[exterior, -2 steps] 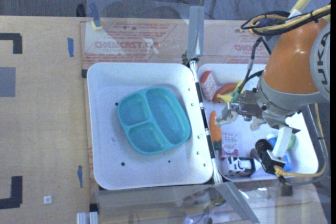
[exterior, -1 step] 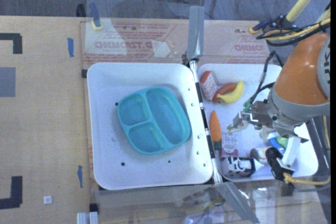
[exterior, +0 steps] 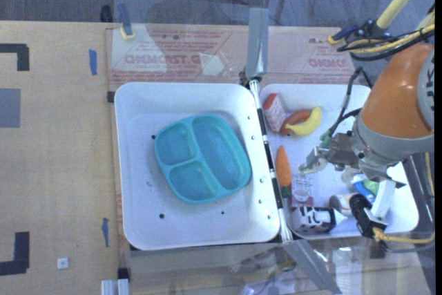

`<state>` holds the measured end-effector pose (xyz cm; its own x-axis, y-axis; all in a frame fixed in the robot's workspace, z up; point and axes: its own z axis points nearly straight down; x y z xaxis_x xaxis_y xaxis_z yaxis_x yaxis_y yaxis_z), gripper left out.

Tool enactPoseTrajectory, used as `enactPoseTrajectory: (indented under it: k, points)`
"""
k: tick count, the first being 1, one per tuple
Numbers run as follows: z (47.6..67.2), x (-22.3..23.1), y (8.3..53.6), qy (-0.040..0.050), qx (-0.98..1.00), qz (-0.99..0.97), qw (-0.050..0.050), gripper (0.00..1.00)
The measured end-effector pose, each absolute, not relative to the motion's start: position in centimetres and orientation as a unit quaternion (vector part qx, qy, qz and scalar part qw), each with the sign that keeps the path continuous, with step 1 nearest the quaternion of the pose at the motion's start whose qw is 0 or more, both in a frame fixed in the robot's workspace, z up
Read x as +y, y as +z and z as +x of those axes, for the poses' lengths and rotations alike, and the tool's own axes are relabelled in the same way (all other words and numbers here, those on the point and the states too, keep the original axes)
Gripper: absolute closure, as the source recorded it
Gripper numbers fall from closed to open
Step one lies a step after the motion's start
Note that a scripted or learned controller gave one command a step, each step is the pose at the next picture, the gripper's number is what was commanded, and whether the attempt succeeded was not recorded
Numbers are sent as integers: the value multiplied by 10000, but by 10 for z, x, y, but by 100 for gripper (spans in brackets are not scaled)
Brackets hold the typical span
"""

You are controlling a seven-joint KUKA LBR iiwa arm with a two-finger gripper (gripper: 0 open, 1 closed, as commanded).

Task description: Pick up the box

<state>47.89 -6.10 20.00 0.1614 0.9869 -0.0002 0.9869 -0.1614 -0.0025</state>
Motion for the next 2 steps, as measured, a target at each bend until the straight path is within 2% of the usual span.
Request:
enactPoseTrajectory:
  k: [1, 2]
  points:
    - [501, -52, 200, -1, -7278, -6858, -7, 0]
    - [497, 2, 190, 4, -7675, -6410, 12, 0]
